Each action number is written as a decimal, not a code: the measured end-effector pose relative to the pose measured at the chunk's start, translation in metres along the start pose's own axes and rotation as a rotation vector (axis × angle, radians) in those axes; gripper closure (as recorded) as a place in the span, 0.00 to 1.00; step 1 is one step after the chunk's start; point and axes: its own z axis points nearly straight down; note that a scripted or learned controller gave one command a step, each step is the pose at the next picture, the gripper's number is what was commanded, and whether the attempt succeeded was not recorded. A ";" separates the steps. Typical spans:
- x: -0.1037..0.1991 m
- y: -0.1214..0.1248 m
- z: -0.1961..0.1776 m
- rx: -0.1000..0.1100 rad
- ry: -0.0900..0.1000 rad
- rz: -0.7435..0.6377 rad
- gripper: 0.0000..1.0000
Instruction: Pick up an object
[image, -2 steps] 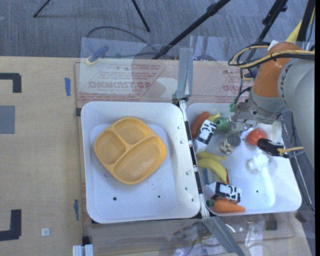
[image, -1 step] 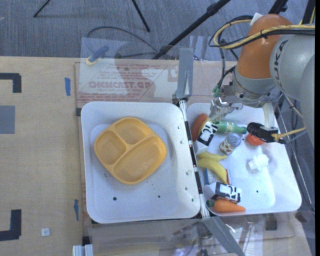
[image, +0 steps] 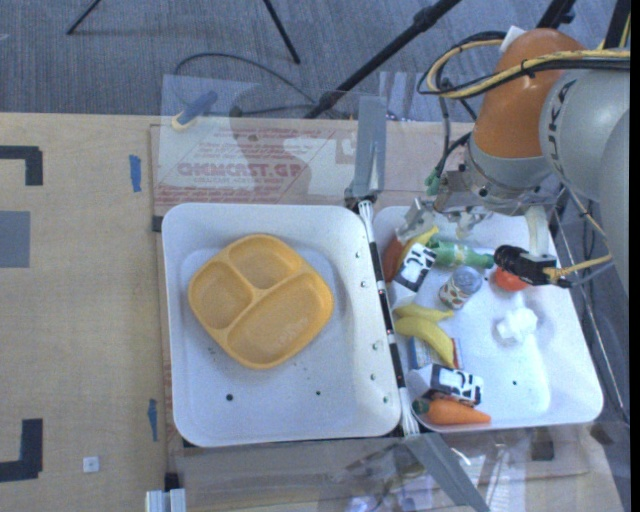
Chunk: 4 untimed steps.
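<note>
The left bin (image: 200, 400) carries a yellow divided plate (image: 261, 298) at its centre, apart from the clutter and so probably not the target. The right bin (image: 560, 390) crowds its candidates along the 9 o'clock wall, a banana (image: 424, 328) with a carrot (image: 458, 411) at 7 o'clock, a small can (image: 460, 287) near the middle, and a green bottle (image: 462, 256) towards 12 o'clock. The gripper (image: 452, 214) hangs over that 12 o'clock end (seemingly lined up for the bottle just below it), and nothing is seen between its fingers; whether it is released or clenched cannot be told.
</note>
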 end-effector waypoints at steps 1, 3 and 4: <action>-0.035 0.009 0.077 -0.001 0.000 0.137 0.00; -0.097 -0.072 0.097 -0.004 0.001 0.026 0.00; -0.127 -0.104 0.097 -0.005 0.001 -0.040 0.00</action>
